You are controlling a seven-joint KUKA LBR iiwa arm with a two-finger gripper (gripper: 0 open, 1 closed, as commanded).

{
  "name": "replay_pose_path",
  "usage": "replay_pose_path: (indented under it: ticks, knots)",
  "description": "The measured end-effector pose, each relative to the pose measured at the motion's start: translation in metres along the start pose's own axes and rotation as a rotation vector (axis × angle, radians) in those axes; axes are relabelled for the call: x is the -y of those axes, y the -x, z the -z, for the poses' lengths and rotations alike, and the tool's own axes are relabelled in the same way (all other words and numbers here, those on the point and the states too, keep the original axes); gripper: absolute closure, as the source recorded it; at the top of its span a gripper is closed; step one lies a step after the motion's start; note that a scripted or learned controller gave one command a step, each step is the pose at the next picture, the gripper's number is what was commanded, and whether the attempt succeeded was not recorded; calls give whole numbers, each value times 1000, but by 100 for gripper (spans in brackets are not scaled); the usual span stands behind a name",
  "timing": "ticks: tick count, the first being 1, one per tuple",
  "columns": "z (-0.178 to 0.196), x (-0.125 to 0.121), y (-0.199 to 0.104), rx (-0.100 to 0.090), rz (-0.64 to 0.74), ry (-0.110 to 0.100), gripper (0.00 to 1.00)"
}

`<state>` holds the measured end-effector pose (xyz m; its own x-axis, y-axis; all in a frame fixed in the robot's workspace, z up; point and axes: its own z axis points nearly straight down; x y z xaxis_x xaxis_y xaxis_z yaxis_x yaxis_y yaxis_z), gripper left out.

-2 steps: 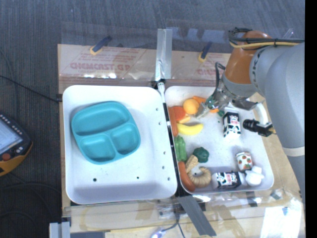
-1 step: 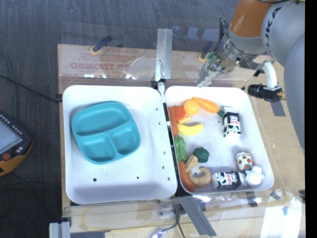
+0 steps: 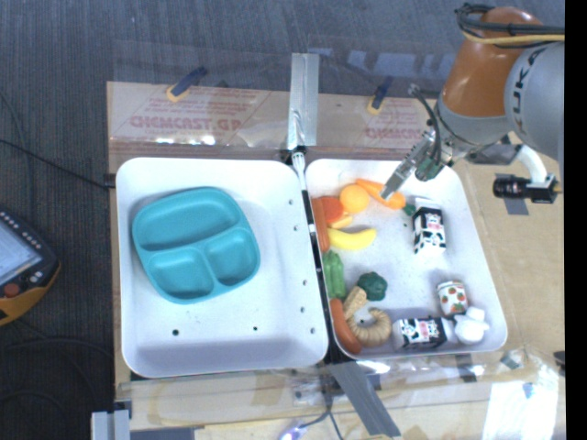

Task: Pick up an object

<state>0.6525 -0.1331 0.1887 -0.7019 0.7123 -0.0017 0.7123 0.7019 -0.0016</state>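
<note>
Over right bin (image 3: 477, 236), arm (image 3: 500, 81) angled, pincer (image 3: 393, 185) near carrot (image 3: 383, 192).

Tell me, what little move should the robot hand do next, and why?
Probably dip straight down a little. The gripper hovers right at the orange carrot in the right bin, with nothing seen between its fingers, so lowering could bring them around it.
</note>
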Motion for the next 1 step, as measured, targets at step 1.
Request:
replay_pose_path:
  ticks: [1]
  knots:
    - [21, -20, -24, 0, -89, 2, 100]
